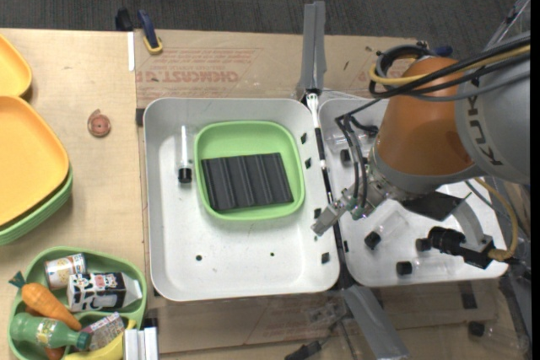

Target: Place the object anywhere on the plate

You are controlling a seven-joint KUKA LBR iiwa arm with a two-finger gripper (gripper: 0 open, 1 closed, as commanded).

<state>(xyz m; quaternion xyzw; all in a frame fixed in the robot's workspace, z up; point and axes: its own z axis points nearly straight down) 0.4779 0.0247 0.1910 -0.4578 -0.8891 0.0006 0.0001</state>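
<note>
One dark ribbed rectangular slab (pixel 245 181) already lies on the square green plate (pixel 248 134); the end effector (pixel 331 217), grip unreadable, hovers beside, so retreat seems next.

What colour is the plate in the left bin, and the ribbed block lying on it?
In the camera view, the plate is light green; the ribbed block is dark grey.

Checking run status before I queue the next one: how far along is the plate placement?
Possibly done: a dark ribbed slab already lies flat on the green plate in the left bin. A white pen-like item lies beside the plate, off it. The arm hangs over the right bin, hiding its end effector. If the pen is the target, placement remains.
</note>
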